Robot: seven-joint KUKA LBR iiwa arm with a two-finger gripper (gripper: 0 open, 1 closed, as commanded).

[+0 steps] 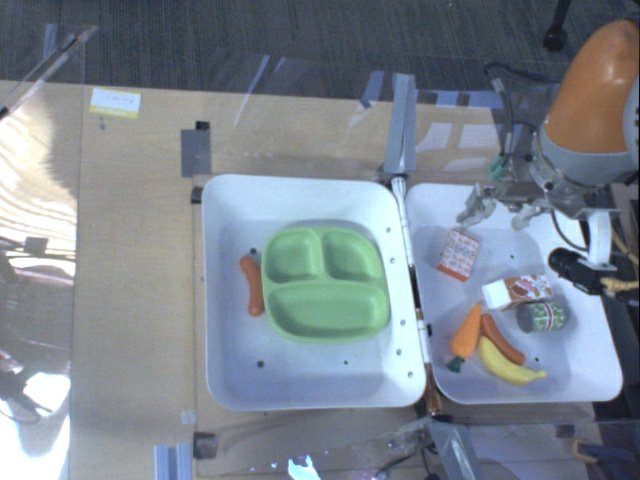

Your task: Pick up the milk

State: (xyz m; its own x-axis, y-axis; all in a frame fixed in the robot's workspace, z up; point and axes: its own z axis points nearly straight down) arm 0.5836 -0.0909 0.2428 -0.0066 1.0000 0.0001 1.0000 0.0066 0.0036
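The gripper point(503, 200) hangs over the far edge of the right bin point(590, 383), its two thin fingers splayed apart, one tip toward the left at the bin's inner rim and the other toward the right. Nothing sits between them; the jaws are open and hold nothing. Above the gripper the wrist rises to the arm's orange band point(592, 93), which fills the upper right corner, so the arm comes in from the right and points roughly downward.

The milk point(518, 291), a small carton with a white end and a red and brown printed side, lies on its side in the middle of the right bin. Its long axis runs left to right, tilted slightly, with the white end to the left. It lies well nearer than the fingertips and a little right of them, apart from the jaws.

Between the gripper and the milk a red and white packet point(459, 254) lies flat. A dark can point(541, 316) touches the milk's near right side. A carrot point(464, 335), a sausage point(502, 339) and a banana point(508, 363) lie nearer still. The left bin point(230, 368) holds a green divided tray point(325, 282) and another sausage point(253, 285).
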